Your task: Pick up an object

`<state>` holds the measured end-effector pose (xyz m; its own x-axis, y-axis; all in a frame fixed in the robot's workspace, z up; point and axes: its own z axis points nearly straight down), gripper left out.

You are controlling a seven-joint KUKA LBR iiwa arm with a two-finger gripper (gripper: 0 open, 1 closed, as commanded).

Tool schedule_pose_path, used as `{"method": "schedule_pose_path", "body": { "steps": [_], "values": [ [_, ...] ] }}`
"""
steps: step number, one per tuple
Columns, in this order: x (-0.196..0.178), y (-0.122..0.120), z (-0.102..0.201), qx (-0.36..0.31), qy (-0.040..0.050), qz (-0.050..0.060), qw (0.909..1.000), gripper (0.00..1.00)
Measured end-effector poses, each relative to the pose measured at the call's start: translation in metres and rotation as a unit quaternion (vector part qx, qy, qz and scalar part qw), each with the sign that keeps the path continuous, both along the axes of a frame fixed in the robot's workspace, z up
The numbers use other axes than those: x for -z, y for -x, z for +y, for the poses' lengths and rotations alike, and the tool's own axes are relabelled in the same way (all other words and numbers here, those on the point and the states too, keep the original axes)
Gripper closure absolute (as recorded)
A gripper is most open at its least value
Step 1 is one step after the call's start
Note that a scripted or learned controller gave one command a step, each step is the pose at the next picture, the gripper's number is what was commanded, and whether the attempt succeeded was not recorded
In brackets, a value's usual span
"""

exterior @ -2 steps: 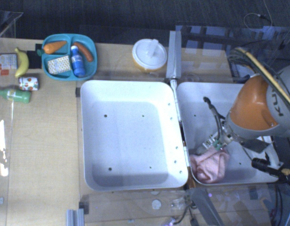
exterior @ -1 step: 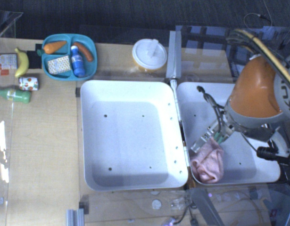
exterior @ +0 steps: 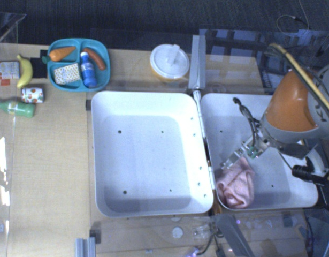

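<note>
In the right bin [exterior: 292,197], toward its 7 o'clock corner, a pink cloth [exterior: 237,184] lies crumpled against the front-left wall, just beside the divider between the two bins. The hand [exterior: 240,157] sits at the cloth's 12 o'clock edge, its tip touching or just above the upper folds; whether it is wide or narrow I cannot tell, and no cloth shows between its parts. The arm [exterior: 292,108] comes in from 3 o'clock, its orange band bulking over the bin's right half, with a thin dark cable curving off toward 11 o'clock of the hand. The left bin [exterior: 148,154] lies directly at 9 o'clock of the right one, their rims touching along the middle. On the bench [exterior: 41,170] beyond the left bin, at its 11 o'clock, a blue tray [exterior: 102,63] holds a carrot [exterior: 62,53], a blue bottle [exterior: 88,71], a sausage-like piece [exterior: 97,59] and a pale patterned square [exterior: 67,74]. At 9 o'clock of the tray lie a banana [exterior: 24,71], a small can [exterior: 32,95], a green bottle [exterior: 14,108] on its side, and a carton [exterior: 5,70] at the frame's edge. A white lidded cup [exterior: 170,61] stands at 12 o'clock of the left bin's far right corner.
</note>
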<state>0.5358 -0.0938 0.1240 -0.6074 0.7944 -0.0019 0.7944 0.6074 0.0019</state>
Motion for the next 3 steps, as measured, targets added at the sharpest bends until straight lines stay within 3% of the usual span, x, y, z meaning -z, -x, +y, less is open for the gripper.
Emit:
{"method": "schedule_pose_path", "body": {
  "steps": [1,2,3],
  "values": [
    [-0.061,0.015,0.066,0.018,-0.0005,-0.001,0.9998,0.0],
    [-0.036,0.036,-0.01,0.13,-0.0004,0.001,0.9915,0.0],
    [0.033,0.014,-0.003,0.144,-0.0011,-0.007,0.9895,0.0]
  ]
}}
